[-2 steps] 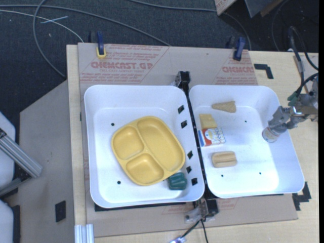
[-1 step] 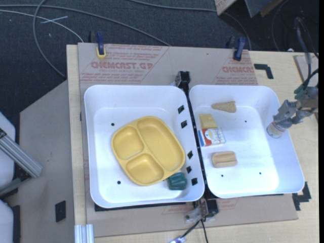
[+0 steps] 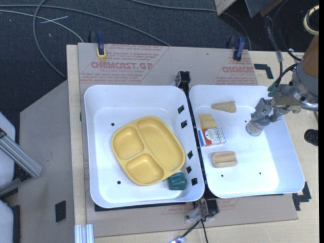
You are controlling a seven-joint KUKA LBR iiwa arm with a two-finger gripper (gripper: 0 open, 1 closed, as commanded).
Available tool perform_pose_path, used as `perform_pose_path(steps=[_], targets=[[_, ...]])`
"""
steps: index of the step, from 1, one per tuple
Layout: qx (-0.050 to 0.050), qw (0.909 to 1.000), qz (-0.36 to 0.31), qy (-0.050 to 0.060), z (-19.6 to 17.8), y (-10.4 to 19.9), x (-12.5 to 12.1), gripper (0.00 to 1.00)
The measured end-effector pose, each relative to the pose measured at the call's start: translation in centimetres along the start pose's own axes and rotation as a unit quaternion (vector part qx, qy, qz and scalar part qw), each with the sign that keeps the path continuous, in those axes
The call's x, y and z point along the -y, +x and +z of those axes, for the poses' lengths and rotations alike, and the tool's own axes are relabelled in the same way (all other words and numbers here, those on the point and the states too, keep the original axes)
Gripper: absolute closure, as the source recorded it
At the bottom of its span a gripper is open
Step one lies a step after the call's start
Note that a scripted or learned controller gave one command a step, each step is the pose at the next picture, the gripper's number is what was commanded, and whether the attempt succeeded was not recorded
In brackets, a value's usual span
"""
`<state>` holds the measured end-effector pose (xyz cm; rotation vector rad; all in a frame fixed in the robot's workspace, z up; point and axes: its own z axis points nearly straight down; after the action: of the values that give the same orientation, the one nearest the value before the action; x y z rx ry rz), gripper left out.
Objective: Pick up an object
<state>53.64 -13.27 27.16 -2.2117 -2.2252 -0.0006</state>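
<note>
The pincer point(image 3: 254, 127) hangs over the right bin point(image 3: 283, 178); its state I cannot tell. Near that bin's left edge lie a wedge point(image 3: 224, 106), a small carton point(image 3: 211, 135) and a bun point(image 3: 224, 159), while the left bin point(image 3: 96, 135) holds a yellow tray point(image 3: 147, 150) and a green block point(image 3: 177, 181).

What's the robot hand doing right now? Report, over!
Gripper over right bin, nothing seen held. Nearest: tan wedge, small carton, tan block. Path clear.

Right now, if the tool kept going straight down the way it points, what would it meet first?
Most likely the bare floor of the right bin: the tool hangs over white floor, right of the small carton. Its height is unclear.
</note>
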Motion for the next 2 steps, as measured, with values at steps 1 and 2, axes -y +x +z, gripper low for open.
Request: perform_pose_path(steps=[1,2], targets=[[0.001,1.0000,0.000,-0.002,1.0,4.5,-3.4,1.00],[0.001,1.0000,0.000,-0.002,1.7,8.4,-5.1,1.00]])
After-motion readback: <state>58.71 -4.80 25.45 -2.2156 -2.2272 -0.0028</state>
